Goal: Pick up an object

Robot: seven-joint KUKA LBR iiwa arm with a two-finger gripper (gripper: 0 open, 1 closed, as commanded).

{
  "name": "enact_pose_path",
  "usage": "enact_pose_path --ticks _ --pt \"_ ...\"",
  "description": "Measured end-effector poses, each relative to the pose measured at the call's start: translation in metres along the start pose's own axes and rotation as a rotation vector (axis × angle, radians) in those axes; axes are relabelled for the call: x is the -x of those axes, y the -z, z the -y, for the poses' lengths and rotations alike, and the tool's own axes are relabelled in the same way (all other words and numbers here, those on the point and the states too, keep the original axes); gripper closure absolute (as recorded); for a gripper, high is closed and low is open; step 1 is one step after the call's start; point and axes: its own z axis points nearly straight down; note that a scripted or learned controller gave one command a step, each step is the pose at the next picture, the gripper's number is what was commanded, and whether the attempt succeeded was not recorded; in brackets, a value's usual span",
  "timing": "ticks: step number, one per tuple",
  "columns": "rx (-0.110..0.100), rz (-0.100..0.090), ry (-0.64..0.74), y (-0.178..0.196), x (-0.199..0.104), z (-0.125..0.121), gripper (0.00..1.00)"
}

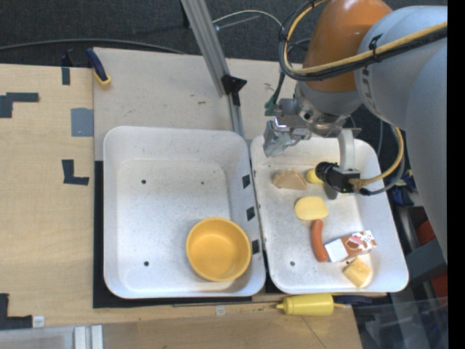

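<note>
— If you start from the left side, what do you see?

— First the left bin. It has a yellow bowl near its front right corner, standing upright, and I see nothing else in it. Behind the two bins a grey metal pole goes up at a slant.

— And the right bin?

— The right bin holds all the small things. Near the back there is a pale wedge, like a piece of bread or cheese. Just beside it, to the right, is a small yellow piece, partly covered by a black part of the arm. In the middle lies a yellow lemon-like piece. In front of it is a red sausage, then a small red and white packet and a yellow wedge near the front right corner. A yellow bottle lies outside, on the bench in front of the bin.

— Did the claw take something already?

— I think no. The claw is at the back left corner of the right bin, above the rim, near the pale wedge but apart from it. If its fingers are open or closed, I cannot tell from here; they are small and dark against the arm. I see nothing between them.

— So how much is done?

— To my judgement, nothing yet. Every piece lies on the floor of its bin. The choosing, the going down, the closing and the lifting are all still to do.
</note>
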Motion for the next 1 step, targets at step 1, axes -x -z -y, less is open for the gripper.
enact_pose_path --ticks 1 --pt "-0.001 0.0 0.001 -0.0105 -0.0633 0.0007 1.0"
